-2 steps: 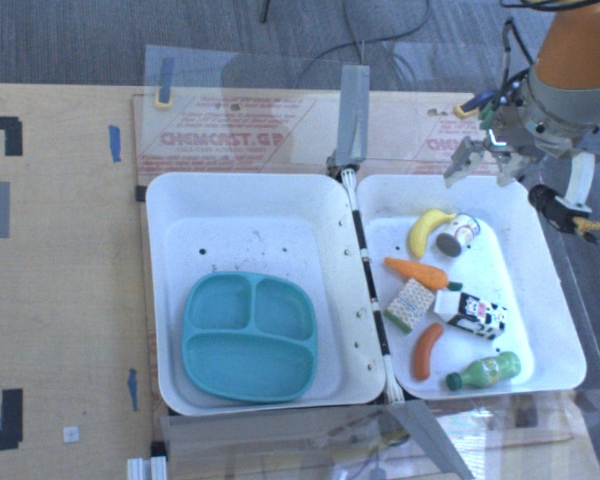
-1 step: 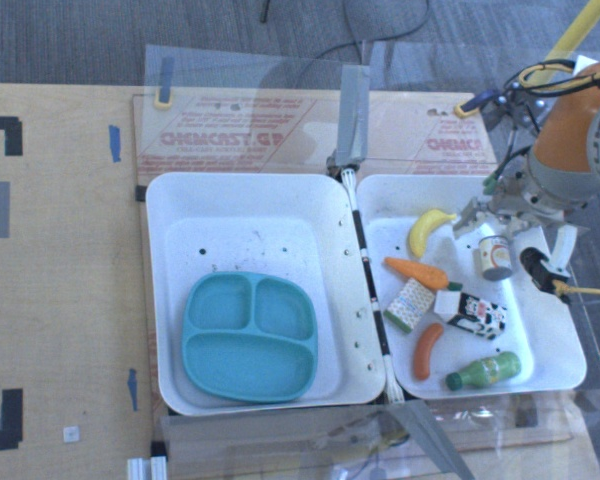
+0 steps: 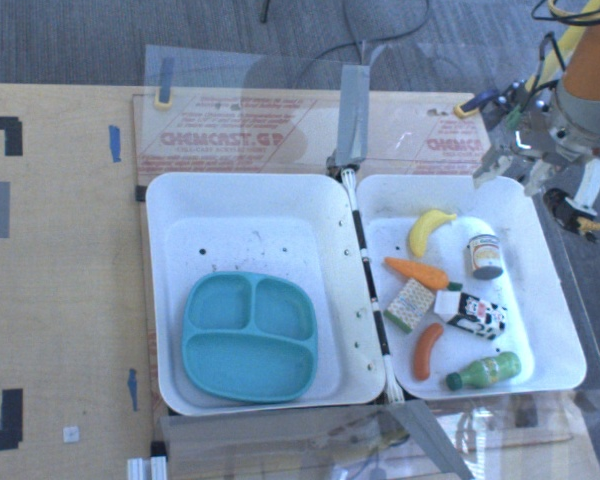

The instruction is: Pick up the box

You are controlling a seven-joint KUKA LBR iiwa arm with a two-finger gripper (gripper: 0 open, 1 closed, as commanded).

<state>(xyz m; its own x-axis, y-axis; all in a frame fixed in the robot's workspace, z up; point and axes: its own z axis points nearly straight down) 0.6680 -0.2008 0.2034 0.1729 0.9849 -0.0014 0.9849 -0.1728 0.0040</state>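
Camera view: end effector [image 3: 512, 168] above right bin's [image 3: 570, 353] far corner; box [image 3: 410, 304] apart.

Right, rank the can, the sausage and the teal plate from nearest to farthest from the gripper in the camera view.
Measured from the gripper at the right bin's upper right corner:
1. Can, upper right part of the right bin, below the gripper.
2. Sausage, lower middle of the right bin.
3. Teal plate, in the left bin.

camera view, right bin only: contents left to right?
Small box → sausage → banana → milk carton → can. The carrot and green bottle are left out because their spans overlap the others. The gripper is over the bin's far right corner.
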